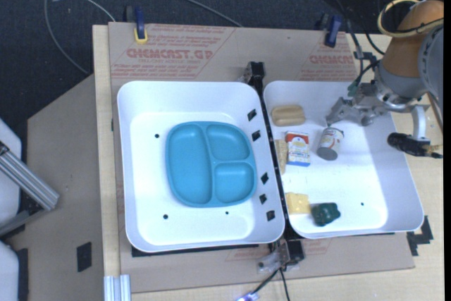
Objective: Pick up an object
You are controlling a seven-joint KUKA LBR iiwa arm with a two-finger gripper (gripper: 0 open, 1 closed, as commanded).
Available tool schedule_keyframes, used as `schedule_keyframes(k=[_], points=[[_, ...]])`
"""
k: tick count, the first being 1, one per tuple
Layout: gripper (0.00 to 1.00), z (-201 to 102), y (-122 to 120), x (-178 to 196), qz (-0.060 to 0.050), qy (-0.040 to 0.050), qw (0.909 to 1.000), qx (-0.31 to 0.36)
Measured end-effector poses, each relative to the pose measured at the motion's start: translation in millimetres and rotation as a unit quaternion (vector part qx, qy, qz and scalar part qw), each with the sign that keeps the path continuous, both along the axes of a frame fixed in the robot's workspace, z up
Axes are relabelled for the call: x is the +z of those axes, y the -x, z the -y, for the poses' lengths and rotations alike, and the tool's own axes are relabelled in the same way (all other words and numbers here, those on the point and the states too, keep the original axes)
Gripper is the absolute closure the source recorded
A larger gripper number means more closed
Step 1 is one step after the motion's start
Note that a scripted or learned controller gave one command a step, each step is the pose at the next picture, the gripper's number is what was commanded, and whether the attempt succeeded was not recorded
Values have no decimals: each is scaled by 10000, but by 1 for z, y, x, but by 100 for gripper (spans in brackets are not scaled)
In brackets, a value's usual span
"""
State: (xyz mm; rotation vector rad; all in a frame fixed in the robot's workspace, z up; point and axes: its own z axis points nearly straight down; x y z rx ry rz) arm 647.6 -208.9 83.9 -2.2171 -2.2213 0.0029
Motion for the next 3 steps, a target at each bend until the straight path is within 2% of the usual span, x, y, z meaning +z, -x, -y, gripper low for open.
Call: schedule_keyframes(k=[1, 2, 3], points=[[100, 0, -2, 14, 26, 9, 10000, 6], [100, -6, -11, 64, 53, 13, 10000, 1], [100, 2, -17, 125, 61, 19, 10000, 0]])
